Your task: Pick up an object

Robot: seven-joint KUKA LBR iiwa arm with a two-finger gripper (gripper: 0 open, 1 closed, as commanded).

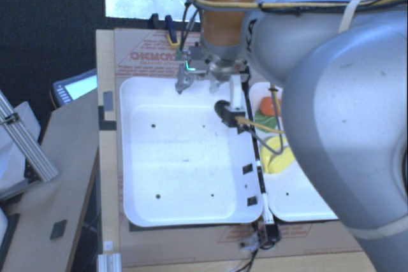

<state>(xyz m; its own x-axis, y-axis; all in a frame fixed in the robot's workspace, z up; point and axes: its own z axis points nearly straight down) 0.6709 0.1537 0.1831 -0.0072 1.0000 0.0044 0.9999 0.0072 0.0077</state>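
Bench: brown printed cardboard sheet [143, 55] under two shallow white plastic bins; dark backdrop behind
Left side: left white bin [178, 165], floor bare apart from a few small dark specks
Right side: right white bin [299, 200], much of it hidden by the grey arm
End effector: two-finger gripper [199, 81] hangs over the far end of the left bin; fingers [183, 82] spread apart, nothing between them
Targets: curved yellow banana-like object [278, 161] lies in the right bin, near the wall shared w/ the left bin; orange-red rounded object [269, 106] further back in the same bin, a bit of green just beside it; exact shapes unclear
Step in hand: approach, prob.; nothing grasped yet; gripper is over the bin w/o any pickable item
Doing it well: cross the divider to the right bin first; choose one item & centre over it before descending; yellow one looks most exposed; straddle its narrow width, not its length; go low w/o hitting the bin wall; close, lift straight, check sth is actually held
Risk: items sit near the wall; a finger may land on the rim or clip a neighbour
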